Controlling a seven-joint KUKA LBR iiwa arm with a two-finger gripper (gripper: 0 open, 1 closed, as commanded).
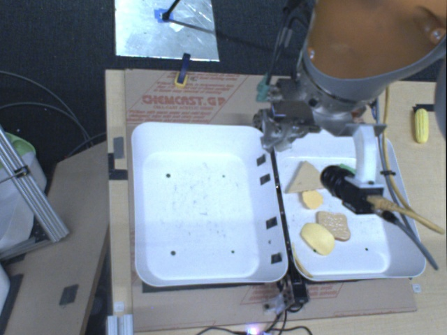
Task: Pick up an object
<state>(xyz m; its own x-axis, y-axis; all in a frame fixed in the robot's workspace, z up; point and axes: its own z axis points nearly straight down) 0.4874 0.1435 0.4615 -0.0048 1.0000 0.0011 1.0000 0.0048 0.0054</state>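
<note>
The gripper is hovering at the right bin's back-left corner, jaw state unclear; the yellow lemon-like piece is looking light, smooth, best pinched across its middle

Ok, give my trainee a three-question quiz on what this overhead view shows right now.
1. True or false: the food-shaped objects lie in the left shallow white bin.
2. Which lies nearest the front rim of the right shallow white bin? A) tan wedge-shaped piece B) oval yellow lemon-like piece C) small round yellow piece
3. Fill in: the brown biscuit-like piece touches the ____ piece.

Key: 1 false; 2 B; 3 lemon-like. The grey arm's two-finger gripper sits over the divide at the bins' far end.
</note>
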